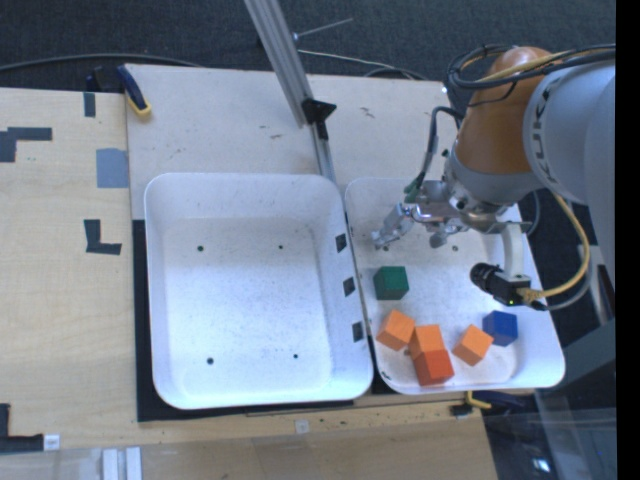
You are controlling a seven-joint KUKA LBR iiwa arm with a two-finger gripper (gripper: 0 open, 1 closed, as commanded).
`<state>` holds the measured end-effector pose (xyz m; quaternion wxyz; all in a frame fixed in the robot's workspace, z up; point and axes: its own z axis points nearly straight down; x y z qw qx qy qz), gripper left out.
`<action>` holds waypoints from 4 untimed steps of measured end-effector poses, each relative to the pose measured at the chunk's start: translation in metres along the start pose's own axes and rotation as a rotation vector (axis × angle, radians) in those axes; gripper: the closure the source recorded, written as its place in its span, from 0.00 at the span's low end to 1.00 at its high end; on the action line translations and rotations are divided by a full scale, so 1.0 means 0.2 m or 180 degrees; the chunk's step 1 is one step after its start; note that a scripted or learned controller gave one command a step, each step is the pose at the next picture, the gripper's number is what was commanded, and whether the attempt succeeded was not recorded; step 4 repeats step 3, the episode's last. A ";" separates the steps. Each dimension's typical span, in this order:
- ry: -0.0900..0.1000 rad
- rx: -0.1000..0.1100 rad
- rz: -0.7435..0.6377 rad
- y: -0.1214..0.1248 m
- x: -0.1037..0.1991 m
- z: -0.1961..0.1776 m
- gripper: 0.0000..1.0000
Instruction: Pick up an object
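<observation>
Gripper (392, 230) of the grey KUKA arm (560, 118) hangs over the far part of the right-hand white bin (545, 368), its metal fingers (385, 236) pointing toward the divide between the two bins; whether they are spread or closed cannot be told from this angle, and nothing is seen between them. An orange band (500, 118) wraps the arm above the wrist, and black and yellow cables loop down its side over the bin.

Six blocks lie on the floor of the right bin. A green cube (391, 282) sits just below the gripper, apart from it. Nearer the front rim, a small orange cube (397, 329) lies beside a taller orange-and-red block (431, 354), the two close to touching. Another orange cube (473, 345) rests to their right, with a blue cube (500, 327) just beside it.

Alongside, the larger left-hand white bin (160, 268) shows a speckled floor with four dark dots. An aluminium rail (280, 43) slants across the pale bench (60, 298) toward the gap between the bins. A yellow-and-blue tool (133, 90) lies near the bench's far left corner, well apart from both bins.
</observation>
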<state>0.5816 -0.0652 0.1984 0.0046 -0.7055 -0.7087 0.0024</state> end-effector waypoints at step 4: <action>-0.0009 -0.0064 -0.0020 0.34 0.28 0.01 1.00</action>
